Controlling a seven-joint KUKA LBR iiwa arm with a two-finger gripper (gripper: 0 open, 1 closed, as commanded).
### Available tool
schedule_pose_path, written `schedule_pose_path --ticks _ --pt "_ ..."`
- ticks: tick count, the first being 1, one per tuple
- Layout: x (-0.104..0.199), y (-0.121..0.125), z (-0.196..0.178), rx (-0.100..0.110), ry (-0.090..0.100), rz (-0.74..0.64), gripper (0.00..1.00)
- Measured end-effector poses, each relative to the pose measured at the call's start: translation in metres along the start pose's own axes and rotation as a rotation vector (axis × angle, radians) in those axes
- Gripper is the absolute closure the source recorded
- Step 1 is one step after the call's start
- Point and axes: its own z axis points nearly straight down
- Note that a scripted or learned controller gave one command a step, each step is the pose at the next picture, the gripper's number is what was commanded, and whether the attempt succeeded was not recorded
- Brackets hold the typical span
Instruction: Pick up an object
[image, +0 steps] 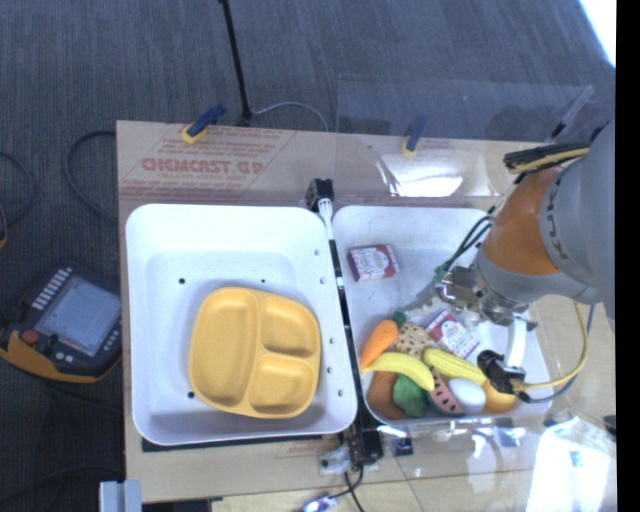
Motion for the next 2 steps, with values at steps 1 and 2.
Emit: schedule_pose_path --ticks 1,2 --pt "-0.0507 -0.0059 0.0002 0.007 0.012 -0.263 0.00" --pt "-0.0537 -0.0051 -0.0086 0.005 0.005 -0.260 1.00"
